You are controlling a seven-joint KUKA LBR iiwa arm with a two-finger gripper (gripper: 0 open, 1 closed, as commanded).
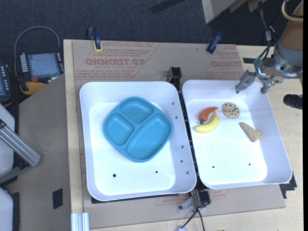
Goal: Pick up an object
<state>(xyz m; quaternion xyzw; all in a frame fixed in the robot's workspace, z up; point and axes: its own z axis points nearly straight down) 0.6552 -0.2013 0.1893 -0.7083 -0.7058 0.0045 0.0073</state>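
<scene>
We see a cardboard-covered worktop [144,57] bearing two shallow white plastic bins. The left bin [91,143] holds a blue three-compartment plastic plate [138,128] at its centre. In the right bin [231,170], toward 12 o'clock, lie a yellow toy banana [208,125] touching an orange-red toy piece [208,113], a round brown cookie [230,110], and a tan wedge [250,131]. The hand [254,84] hovers at the bin's 1 o'clock rim, fingers spread, gripping nothing.
</scene>
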